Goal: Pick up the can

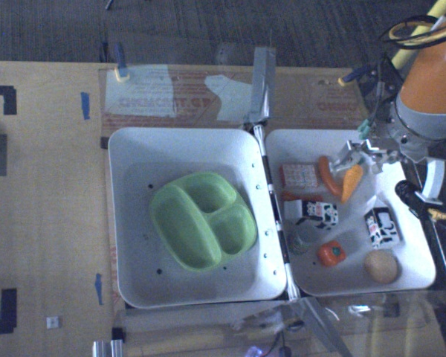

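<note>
While the grey arm with the orange band is reaching over the right-hand shallow white bin (425, 277), its claw (359, 155) is hovering near the bin's far edge, above two orange carrot-shaped toys (349, 183). I am not managing to tell whether it is open or closed. What I am taking for the can, a small dull grey metal cylinder (300, 241), is sitting well apart from the claw, at its seven o'clock, close to the bin's left wall. It is looking light, stiff and smooth, likely slippery, so I am guessing a squeeze across its round sides at mid-height is suiting it best. The slick floor is inviting sliding, and room is looking tight: a black-and-white cow-patterned carton (320, 213) is crowding its one o'clock and a red toy tomato (331, 253) its four o'clock.
</note>
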Tool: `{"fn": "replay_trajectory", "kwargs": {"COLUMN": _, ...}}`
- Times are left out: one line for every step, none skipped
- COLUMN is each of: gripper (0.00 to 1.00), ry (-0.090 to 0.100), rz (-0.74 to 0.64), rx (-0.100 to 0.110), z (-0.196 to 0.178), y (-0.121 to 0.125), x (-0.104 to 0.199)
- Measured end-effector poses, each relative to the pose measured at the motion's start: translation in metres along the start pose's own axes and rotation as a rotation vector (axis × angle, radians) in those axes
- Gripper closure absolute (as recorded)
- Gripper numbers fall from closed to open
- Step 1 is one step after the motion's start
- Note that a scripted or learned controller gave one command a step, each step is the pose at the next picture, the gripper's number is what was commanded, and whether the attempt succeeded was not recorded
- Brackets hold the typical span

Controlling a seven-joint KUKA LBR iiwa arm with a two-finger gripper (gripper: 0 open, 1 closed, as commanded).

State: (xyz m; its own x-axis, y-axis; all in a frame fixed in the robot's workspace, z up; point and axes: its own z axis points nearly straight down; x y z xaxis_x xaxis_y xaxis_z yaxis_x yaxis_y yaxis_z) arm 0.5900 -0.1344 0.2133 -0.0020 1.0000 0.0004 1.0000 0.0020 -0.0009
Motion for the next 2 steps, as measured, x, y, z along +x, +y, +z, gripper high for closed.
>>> {"fn": "replay_trajectory", "kwargs": {"gripper": 0.00, "ry": -0.002, "rz": -0.088, "rx": -0.006, "z": 0.0943, "y": -0.0856, "x": -0.0395}}
{"fn": "replay_trajectory", "kwargs": {"gripper": 1.00, "ry": -0.003, "rz": -0.087, "rx": -0.009, "z": 0.0851, "y": -0.0849, "x": -0.0395}}
